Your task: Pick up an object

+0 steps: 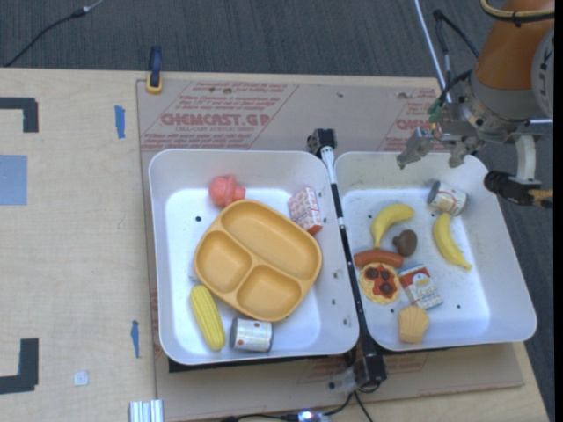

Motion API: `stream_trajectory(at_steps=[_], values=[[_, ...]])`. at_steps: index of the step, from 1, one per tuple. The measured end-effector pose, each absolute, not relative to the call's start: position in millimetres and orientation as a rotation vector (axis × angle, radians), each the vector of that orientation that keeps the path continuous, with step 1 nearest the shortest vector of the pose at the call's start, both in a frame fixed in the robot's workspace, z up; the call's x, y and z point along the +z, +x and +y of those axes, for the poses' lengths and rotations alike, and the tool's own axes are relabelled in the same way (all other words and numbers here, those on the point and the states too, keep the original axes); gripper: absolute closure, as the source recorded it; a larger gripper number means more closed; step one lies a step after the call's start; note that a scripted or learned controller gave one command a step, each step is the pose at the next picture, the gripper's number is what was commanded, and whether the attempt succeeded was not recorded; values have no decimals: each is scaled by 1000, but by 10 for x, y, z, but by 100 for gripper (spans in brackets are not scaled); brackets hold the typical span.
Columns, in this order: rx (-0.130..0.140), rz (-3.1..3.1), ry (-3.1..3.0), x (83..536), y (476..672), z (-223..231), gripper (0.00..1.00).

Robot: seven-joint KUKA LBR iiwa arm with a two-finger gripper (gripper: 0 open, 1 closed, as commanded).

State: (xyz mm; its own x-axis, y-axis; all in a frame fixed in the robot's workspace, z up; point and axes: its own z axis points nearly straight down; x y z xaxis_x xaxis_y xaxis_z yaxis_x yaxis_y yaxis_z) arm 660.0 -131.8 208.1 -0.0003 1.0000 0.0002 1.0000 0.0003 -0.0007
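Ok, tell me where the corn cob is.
The corn cob lies in the left bin, near its front left corner, between the yellow divided plate and the bin's wall, beside a small can.

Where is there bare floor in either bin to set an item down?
Left bin: its far-left corner, beside the pink ball, and the strip left of the yellow tray. Right bin: the near-right corner, past the carton, and the far-left corner above the bananas. Its near-left is crowded around the pizza.
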Motion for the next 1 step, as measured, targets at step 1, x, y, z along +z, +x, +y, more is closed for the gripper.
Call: stream_trajectory(at_steps=[1], values=[[-2, -2223, -2223, 859, 6246, -1322, 0]])
